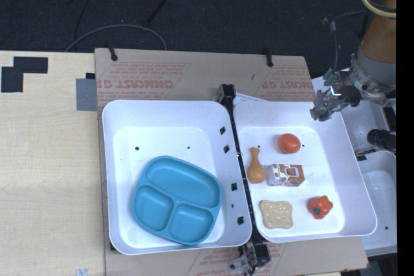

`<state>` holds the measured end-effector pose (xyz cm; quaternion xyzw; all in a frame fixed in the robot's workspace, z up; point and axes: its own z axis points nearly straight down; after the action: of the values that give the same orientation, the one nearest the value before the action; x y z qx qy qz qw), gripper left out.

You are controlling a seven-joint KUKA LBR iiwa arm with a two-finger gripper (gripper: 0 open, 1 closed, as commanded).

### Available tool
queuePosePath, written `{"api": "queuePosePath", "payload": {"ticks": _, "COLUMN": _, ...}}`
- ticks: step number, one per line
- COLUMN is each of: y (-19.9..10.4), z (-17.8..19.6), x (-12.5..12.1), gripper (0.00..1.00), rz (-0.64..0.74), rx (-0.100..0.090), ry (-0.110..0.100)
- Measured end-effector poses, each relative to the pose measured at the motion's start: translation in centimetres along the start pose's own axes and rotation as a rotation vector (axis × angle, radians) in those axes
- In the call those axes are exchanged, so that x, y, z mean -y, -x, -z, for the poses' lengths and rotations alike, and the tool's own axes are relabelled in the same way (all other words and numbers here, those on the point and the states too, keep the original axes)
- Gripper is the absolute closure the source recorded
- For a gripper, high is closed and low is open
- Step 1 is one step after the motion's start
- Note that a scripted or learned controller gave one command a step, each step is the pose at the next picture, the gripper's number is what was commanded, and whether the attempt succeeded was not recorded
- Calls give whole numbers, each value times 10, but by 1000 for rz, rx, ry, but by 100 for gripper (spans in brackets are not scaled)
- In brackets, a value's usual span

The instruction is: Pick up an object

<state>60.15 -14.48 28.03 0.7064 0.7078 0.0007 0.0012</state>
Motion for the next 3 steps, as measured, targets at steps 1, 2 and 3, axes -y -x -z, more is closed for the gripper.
{"api": "queuePosePath", "payload": {"ticks": 1, "y": -55, "z": -12, "x": 4, "gripper": 100, "rz": 2, "rx": -3, "ry": -7}}
{"api": "queuePosePath", "payload": {"ticks": 2, "y": -113, "z": -24, "x": -11, "gripper": 100, "rz": 3, "rx": -2, "ry": -6}}
{"api": "queuePosePath", "payload": {"ticks": 3, "y": -160, "z": -26, "x": -23, "gripper": 100, "rz": 3, "rx": -2, "ry": -5}}
